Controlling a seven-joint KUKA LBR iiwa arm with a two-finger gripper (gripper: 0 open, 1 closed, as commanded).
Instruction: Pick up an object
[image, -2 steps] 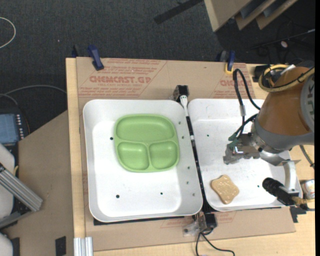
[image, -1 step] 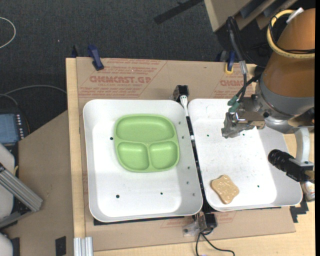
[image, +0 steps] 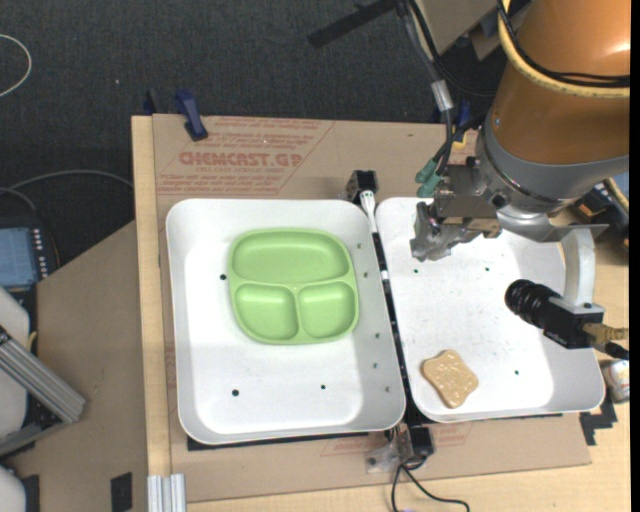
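A tan, cookie-like object (image: 449, 379) lies near the front edge of the right bin (image: 560, 395). A light green divided plate (image: 293, 285) rests in the left bin (image: 200, 370). My gripper (image: 437, 243) hangs over the back left part of the right bin, well behind the tan object and apart from it. Nothing shows between its fingers.
A black cylindrical part (image: 545, 308) juts over the right bin's right side. The bins sit on a cardboard sheet (image: 240, 150). A blue clip (image: 190, 113) holds its back left edge. Cables run behind the bench.
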